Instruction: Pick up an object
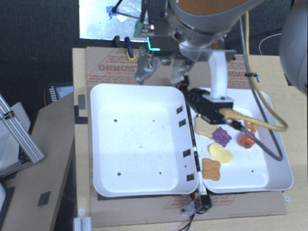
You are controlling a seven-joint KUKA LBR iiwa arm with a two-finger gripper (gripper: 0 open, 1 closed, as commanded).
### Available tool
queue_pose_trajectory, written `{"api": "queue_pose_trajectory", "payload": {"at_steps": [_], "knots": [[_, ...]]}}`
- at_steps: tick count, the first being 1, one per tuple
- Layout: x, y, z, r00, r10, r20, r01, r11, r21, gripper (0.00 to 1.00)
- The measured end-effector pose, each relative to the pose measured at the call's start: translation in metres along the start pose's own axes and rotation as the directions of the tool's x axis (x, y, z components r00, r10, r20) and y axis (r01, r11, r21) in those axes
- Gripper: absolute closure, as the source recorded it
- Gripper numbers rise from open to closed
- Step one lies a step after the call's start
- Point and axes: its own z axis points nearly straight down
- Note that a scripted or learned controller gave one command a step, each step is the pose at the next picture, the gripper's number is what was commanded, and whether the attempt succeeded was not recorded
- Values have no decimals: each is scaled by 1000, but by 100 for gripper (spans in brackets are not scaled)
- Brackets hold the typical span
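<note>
Four small toys sit in the right bin (274,170), lower right of frame: purple piece (222,136), yellow piece (220,153), orange-brown piece (211,169), red-orange piece (247,142). All look light, probably soft plastic or foam; pinch across the narrow sides. Left bin (103,129) sits mid-frame. Gripper (161,73) hangs top centre above the bins, fingers spread, gripping nothing.

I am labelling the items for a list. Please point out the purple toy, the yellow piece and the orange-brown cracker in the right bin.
purple toy (222,136), camera view, its middle.
yellow piece (220,153), camera view, its flat top.
orange-brown cracker (211,169), camera view, its centre.
</note>
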Motion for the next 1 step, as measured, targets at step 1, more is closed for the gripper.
{"api": "queue_pose_trajectory", "payload": {"at_steps": [1], "knots": [[0, 0, -11, 1000, -5, -2, 5, 1000, -3, 100]]}}
